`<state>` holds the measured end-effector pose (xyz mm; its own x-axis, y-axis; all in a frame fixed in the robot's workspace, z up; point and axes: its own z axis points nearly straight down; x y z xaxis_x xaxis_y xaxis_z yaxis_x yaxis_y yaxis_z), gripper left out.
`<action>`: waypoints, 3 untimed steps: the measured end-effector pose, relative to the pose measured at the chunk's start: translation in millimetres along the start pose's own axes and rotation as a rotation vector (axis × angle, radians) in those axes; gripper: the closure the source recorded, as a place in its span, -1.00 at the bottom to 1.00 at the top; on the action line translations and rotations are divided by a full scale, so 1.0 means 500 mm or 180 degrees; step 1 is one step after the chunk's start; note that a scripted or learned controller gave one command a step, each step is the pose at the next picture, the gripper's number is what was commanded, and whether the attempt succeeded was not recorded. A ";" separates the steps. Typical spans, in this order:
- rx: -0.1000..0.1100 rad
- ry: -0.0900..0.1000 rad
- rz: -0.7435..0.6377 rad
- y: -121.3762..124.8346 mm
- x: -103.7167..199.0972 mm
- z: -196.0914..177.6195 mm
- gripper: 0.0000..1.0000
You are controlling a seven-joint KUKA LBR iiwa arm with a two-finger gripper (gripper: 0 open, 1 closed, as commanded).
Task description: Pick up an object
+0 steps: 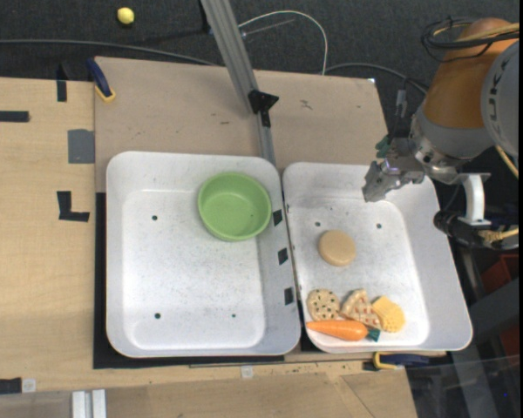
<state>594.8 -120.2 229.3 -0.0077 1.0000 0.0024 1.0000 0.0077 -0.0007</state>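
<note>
From my remote station I saw a pale wooden bench (35, 233) marked with short strips of dark tape, and on it a brown board (183, 103) under two shallow white plastic bins sitting side by side, their inner rims touching. Beyond the bench's far edge lay dark carpet, where a small yellow ball (125, 15) rested near thin cables, and a slanted grey metal pole (231, 37) ran down to the far rims where the two bins met. A blue-and-yellow clamp (102, 80) sat at the board's far left corner. I could read no brand, label or writing anywhere. The left bin (157, 277) held a round green plastic bowl (234, 205), upright, near its far right corner. The right bin (418, 259) held a round tan cookie-like disc (337, 248) near its middle, and along its near edge a cluster: a chocolate-chip cookie (322, 303), a pretzel-like beige piece (357, 303), a yellow corn-like piece (389, 313), and an orange carrot (338, 329) lying lengthwise just in front of them. The grey arm's two-finger gripper (382, 181) hung over the right bin's far edge, well apart from the disc and the cluster, with nothing between its fingers; whether they were spread or closed I could not tell.
</note>
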 end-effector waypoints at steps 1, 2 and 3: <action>0.0003 -0.0002 -0.0001 0.023 0.127 0.008 1.00; 0.0007 -0.0006 0.0005 0.037 0.227 0.028 1.00; 0.0004 -0.0004 0.0005 0.051 0.319 0.035 1.00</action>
<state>619.1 39.7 212.3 -0.0062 1.0000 0.0011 1.0000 0.0062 -0.0019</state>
